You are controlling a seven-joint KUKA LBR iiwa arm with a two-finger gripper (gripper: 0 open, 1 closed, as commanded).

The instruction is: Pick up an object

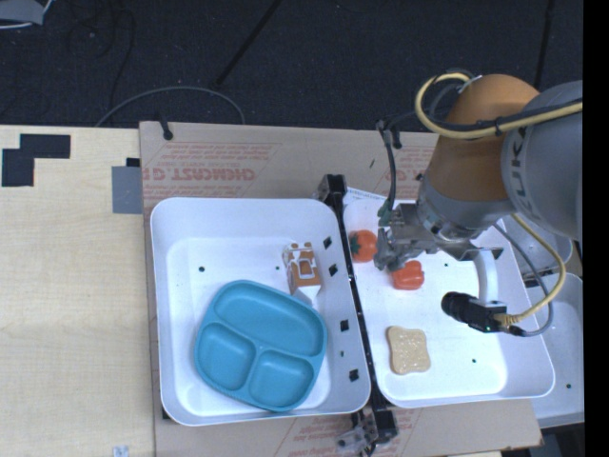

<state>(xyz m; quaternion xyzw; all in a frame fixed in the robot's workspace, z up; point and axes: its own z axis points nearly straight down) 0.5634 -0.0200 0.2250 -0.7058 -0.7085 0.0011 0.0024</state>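
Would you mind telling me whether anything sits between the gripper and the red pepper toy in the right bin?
Nothing visible does. The gripper hangs right beside the red pepper toy, with the tomato toy on its other side.

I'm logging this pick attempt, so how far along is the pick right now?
Done: the arm has reached into the right bin, with the gripper low between the tomato-like toy and the red pepper toy. In hand: nothing visibly between its fingers. Left: grasp and lift one item; both red toys and the toast slice lie on the bin floor.
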